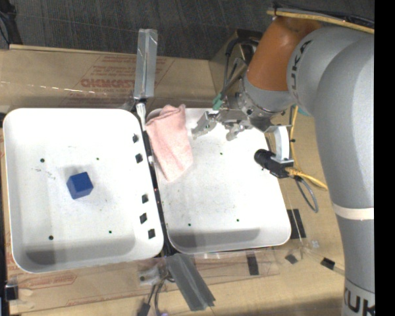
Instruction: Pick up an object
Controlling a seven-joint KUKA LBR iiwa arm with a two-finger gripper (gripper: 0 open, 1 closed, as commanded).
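Observation:
A pink cloth lies crumpled against the left wall of the right bin, draped partly over the divider. A blue cube sits in the left bin, left of its middle. My gripper hangs over the back of the right bin, just right of the cloth, its two metal fingers spread apart with nothing between them. The grey arm with its orange band rises behind it at the upper right.
A metal post stands at the back between the bins, and small black clips line the divider. Cardboard lies under both bins. Cables and a black connector hang beside the wrist over the right bin's edge.

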